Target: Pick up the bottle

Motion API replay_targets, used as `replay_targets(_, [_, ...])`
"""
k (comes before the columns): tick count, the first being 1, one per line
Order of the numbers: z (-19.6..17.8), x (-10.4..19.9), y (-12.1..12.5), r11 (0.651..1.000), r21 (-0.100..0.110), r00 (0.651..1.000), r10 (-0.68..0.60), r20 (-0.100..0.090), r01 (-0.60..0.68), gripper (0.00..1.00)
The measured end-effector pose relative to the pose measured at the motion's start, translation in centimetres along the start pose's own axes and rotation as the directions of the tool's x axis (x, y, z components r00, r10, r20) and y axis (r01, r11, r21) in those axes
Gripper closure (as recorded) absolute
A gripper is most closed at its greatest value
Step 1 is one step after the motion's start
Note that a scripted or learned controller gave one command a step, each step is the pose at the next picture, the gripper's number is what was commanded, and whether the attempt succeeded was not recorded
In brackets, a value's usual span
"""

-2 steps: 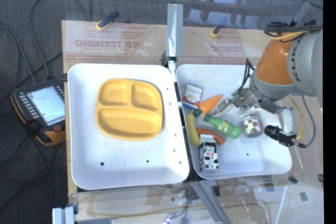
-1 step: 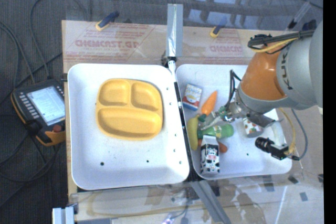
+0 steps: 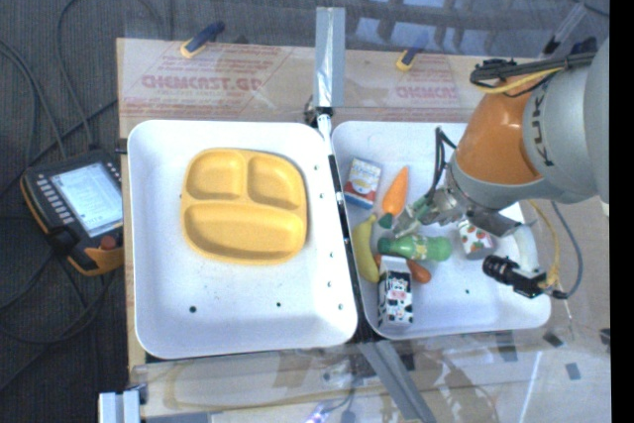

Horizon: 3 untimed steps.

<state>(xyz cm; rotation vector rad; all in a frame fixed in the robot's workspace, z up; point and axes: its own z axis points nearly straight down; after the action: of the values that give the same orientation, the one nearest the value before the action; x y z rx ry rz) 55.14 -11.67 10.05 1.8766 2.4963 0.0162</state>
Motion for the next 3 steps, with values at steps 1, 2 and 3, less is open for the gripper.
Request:
replay_targets(1, [-9.0, -2.4, 8.0, 0.995, 0.022, 0.995, 0.101, -0.003, -0.100, 1.00])
replay_targets(2, [-9.0, -2.4, 8.0, 0.995, 0.023, 0.995, 0.101, -0.003, -0.101, 0.00])
replay_targets(3, [-1.4, -5.1, 1.6, 0.997, 0.024, 0.997, 0.079, -0.007, -0.078, 0.00])
